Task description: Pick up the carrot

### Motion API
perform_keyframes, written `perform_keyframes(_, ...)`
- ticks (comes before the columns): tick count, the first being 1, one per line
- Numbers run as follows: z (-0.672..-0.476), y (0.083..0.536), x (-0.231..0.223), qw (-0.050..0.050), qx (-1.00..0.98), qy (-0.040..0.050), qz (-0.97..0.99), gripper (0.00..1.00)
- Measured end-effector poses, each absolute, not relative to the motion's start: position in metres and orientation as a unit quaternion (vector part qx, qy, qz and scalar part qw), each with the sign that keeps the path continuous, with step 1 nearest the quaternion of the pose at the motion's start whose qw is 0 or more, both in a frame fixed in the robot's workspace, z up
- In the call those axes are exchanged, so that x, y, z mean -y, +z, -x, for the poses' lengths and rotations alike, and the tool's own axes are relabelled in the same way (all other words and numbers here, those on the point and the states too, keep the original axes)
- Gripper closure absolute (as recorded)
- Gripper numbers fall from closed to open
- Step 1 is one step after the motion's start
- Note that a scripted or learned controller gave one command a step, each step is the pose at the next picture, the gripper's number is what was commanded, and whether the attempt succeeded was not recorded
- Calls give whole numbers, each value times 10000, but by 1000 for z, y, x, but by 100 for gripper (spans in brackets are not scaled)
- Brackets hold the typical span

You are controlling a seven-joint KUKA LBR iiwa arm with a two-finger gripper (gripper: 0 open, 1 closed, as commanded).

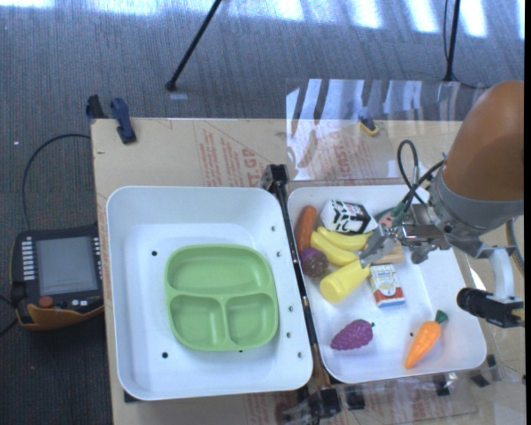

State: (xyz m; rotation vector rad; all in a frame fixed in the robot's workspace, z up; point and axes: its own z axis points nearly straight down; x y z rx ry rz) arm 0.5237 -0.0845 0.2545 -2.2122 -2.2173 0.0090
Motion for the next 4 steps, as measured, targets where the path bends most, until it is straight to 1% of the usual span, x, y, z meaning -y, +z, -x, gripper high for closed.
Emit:
perform_keyframes(1,-475,192,179,52,8315,19,5556,0)
perform_keyframes(2,-476,84,190,31,8711,-6,4911,0)
perform_keyframes(3,-475,90,190,69,8690,-12,4947,100)
perform_keyframes(4,-492,130,115,27,8548,-9,5189,100)
